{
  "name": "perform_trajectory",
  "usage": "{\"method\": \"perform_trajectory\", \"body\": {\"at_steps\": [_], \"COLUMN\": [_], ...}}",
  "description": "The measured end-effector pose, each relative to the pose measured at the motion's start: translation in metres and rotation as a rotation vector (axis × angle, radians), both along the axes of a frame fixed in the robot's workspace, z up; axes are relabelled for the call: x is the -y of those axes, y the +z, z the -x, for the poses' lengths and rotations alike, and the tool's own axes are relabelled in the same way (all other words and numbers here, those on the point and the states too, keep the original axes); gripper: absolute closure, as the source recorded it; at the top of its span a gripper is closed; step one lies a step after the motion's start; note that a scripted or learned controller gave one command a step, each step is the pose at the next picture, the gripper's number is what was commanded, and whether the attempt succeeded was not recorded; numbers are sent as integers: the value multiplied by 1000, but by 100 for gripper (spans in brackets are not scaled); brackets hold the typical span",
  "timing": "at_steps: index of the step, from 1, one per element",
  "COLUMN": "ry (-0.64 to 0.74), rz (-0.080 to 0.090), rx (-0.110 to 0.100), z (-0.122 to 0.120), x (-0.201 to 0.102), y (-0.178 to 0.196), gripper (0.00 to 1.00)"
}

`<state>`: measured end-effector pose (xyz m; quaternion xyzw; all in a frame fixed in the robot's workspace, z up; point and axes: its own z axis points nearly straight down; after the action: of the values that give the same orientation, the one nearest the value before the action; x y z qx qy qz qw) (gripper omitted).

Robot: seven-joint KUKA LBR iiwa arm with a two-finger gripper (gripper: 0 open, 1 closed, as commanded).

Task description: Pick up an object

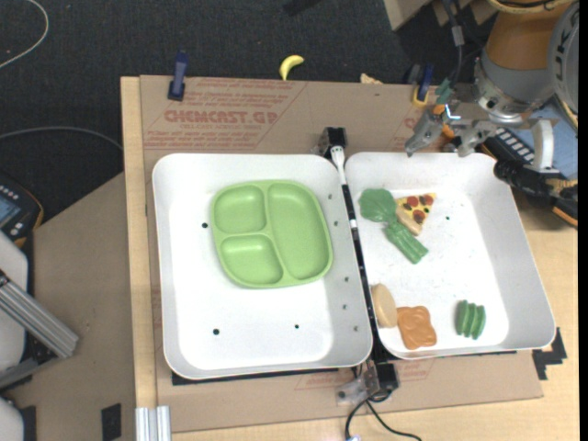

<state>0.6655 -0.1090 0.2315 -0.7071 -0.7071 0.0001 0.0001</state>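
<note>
Jaws [443, 134]: spread, apparently empty, just beyond right white bin [514, 246] far rim.
Progress: nothing lifted; pizza-slice toy [415, 212] inside bin.

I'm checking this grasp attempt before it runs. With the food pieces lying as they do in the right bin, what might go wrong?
1. The pizza slice touches the broccoli, so a grasp there may catch both or push one aside.
2. The bread piece lies against the right bin's left wall, which could block a finger.
3. The gripper hovers at the bin's far rim, away from every piece, so a straight descent would likely miss.
</note>
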Motion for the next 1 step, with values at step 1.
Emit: {"method": "perform_trajectory", "body": {"at_steps": [1], "ry": [0], "rz": [1], "rx": [4], "z": [6], "x": [6], "y": [-130], "gripper": [0]}}
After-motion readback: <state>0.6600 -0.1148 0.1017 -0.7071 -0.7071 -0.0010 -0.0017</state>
